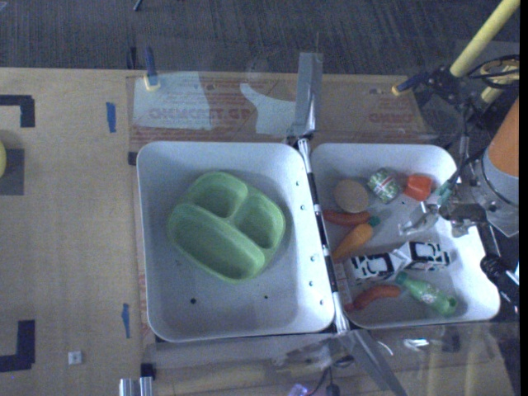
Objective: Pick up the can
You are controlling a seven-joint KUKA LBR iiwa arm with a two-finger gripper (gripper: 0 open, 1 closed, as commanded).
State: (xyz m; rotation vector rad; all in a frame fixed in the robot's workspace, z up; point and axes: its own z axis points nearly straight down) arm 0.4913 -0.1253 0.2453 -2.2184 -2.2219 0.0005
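The can (384, 185) is small, with a green, white and red label, and sits near the back of the right bin (474, 299). It lies between a round tan piece (351, 195) and an orange-red item (418, 186). My gripper (427, 214) reaches in from the right and hangs over the bin's middle right. It is a little in front of and to the right of the can, apart from it. Nothing shows in its grasp.
In the right bin also lie a carrot (355, 239), two sausages (346, 217) (375, 294), two black-and-white cartons (371, 264) (429, 256) and a green bottle (427, 294). The left bin (157, 304) holds a green divided plate (227, 225).
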